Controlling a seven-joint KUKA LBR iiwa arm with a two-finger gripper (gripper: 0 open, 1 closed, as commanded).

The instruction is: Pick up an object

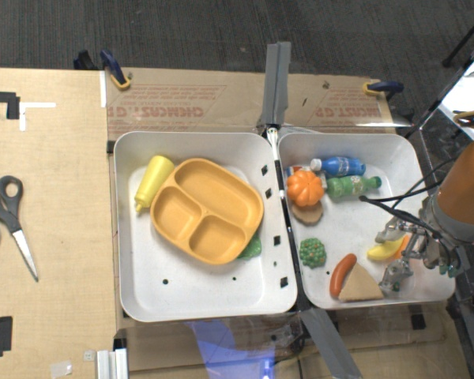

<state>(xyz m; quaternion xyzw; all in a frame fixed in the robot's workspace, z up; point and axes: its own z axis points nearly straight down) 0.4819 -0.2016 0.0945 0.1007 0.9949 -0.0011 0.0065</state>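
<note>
My gripper [393, 256] is low over the right bin's [411, 152] near right corner, open, with one metal finger [391, 232] toward the back and the other toward the front. A yellow banana [381, 251] lies between them on the bin floor. Just left are a tan bread wedge [359, 287] and a red sausage [341, 273]. Further back lie a green broccoli [312, 251], an orange pumpkin [305, 185] on a brown disc [308, 212], a green bottle [349, 186] and a blue bottle [340, 166].
The left bin [134, 283] holds an orange divided plate [205, 210], a yellow bottle [152, 181] and a green item [251, 249] tucked under the plate. Black cables [399, 204] cross the right bin's right side. Scissors [12, 219] lie on the bench at far left.
</note>
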